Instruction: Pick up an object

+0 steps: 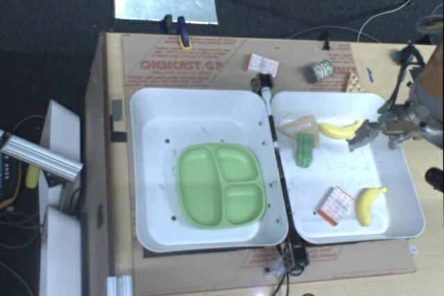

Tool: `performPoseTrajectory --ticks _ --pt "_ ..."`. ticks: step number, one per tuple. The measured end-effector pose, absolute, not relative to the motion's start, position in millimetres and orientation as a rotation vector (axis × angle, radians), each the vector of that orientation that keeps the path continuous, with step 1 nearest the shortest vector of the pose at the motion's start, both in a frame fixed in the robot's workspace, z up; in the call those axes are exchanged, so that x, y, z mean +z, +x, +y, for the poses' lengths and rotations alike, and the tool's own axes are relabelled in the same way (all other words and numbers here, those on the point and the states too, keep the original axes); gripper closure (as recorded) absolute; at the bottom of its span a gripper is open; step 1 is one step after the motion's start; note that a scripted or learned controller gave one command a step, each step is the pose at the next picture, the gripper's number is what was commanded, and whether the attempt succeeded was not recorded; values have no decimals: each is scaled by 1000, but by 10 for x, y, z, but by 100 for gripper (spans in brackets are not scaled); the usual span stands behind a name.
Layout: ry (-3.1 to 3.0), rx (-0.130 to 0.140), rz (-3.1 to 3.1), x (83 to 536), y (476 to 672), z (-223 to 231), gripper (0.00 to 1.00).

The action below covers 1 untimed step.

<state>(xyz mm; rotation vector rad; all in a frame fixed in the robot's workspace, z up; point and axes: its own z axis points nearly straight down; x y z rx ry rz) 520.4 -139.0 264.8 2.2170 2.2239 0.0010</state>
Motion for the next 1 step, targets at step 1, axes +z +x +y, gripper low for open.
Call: performPoseTrajectory --ticks 1 --pt "2219 -1 2226 1611 5365 -1091 0"
